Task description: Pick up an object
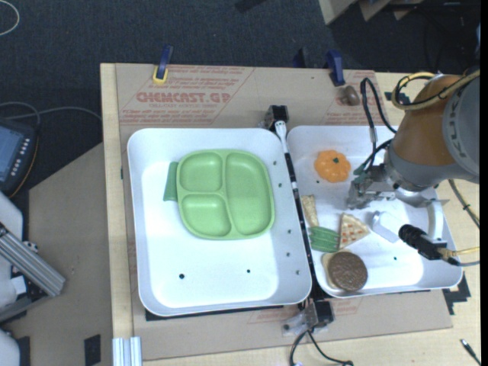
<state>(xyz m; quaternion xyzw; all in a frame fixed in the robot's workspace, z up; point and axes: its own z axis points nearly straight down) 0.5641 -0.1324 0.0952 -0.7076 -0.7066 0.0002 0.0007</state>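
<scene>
The arm is reaching in over the right bin point(427, 277), its gripper point(364, 193) hanging low above the bin floor just below the small orange pumpkin point(332, 165); I can't tell how the claw is set. A pizza slice point(351, 229), a green piece point(324, 239) and a brown cookie point(347, 271) are lying nearby, while a green divided plate point(226, 193) is sitting in the left bin point(152, 273)
</scene>
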